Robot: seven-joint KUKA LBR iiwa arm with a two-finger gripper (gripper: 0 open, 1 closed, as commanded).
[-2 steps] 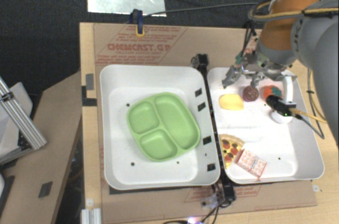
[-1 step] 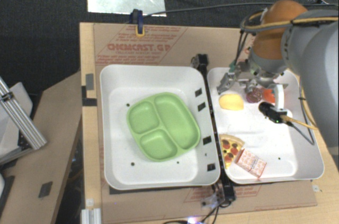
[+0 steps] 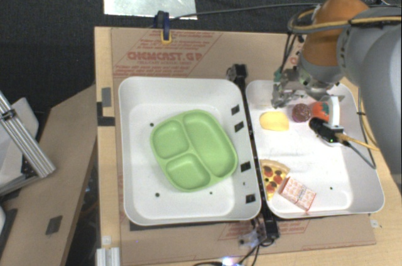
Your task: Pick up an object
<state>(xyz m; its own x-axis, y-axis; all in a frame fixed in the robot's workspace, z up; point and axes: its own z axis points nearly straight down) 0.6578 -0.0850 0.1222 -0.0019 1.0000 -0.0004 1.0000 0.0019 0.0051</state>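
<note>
Yellow object lies loose in the right bin, just below the end effector, whose finger state I cannot tell; nothing lifted, so the pick looks wholly undone.

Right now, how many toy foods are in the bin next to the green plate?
4 showing: a yellow piece, a dark red one by the gripper, a pizza slice and a pink packet near the front. More may hide under the arm.
</note>
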